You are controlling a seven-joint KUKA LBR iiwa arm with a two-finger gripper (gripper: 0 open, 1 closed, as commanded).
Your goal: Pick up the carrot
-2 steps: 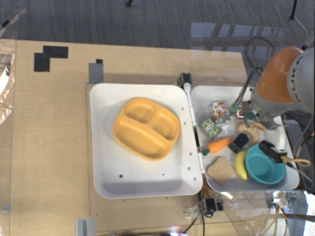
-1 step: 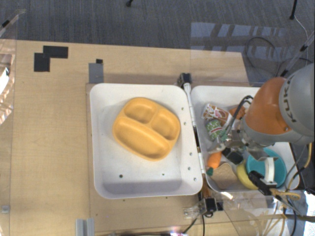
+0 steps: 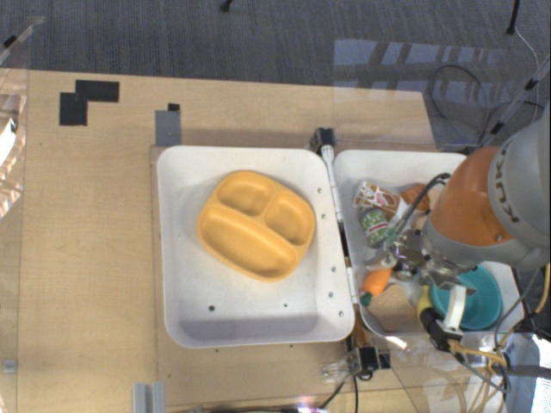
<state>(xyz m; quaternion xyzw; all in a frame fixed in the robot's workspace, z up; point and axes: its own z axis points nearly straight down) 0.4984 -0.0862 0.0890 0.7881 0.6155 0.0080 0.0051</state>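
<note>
**Gripper low over the right bin, beside the carrot**

From above, the gripper (image 3: pixel 403 263) is down in the right bin (image 3: pixel 344 166); its state I cannot tell. The carrot (image 3: pixel 375 281) lies just left of it, near the bin's left wall. A printed packet (image 3: pixel 376 211) lies behind, its writing unreadable. The arm (image 3: pixel 508 196) carries dark letters, partly cut off. A yellow divided plate (image 3: pixel 256 224) sits in the left bin (image 3: pixel 176 231).

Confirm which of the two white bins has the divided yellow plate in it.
The left bin. The yellow plate lies alone in it; the right bin holds the carrot, a teal bowl and printed packets.
</note>
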